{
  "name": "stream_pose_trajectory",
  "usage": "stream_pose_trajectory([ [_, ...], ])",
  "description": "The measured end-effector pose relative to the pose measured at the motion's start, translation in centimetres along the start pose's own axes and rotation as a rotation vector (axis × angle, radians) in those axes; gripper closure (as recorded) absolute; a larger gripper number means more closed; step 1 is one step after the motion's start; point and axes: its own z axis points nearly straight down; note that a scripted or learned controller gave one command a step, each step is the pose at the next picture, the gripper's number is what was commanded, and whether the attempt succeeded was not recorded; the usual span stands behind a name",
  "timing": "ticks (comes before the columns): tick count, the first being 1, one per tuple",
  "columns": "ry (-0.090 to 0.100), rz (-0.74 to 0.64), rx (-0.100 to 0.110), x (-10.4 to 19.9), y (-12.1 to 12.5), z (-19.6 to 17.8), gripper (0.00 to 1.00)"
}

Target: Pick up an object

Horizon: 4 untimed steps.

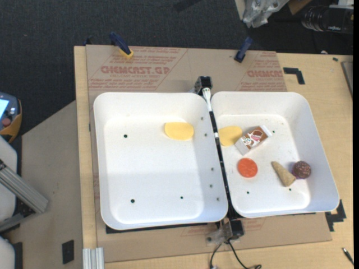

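1. Six objects are lying in the two bins in the camera view, and none of them is lifted, so I am judging the pick as not yet started. The left bin (112,167) is holding one yellow disc (179,130) toward its far side.
2. The right bin (314,128) is holding the rest: a second yellow piece (229,135) against its left wall, a small red-and-white packet (252,139) touching it, a red-orange round piece (247,168) nearer the front, a tan cone-shaped piece (283,173) and a dark purple ball (302,170) just beside it on the right.
3. My gripper (262,5) is hanging at the far edge of the scene, well apart from both bins and beyond the cardboard (146,63). I cannot tell how it is set or whether anything is in it; it is blurring into the clutter there and is cut off by the top of the frame.
4. Everything is remaining: choosing an object, reaching, closing, lifting.
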Motion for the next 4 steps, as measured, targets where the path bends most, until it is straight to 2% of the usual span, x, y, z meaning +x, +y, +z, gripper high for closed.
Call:
stream_pose_trajectory([
  [1,0.0,0.003,0.009,-8.3,-4.0,0.1,1.0],
  [3,-0.001,0.003,0.008,-22.4,-10.2,0.1,1.0],
  [4,-0.001,0.004,0.008,-30.1,-14.4,0.1,1.0],
])
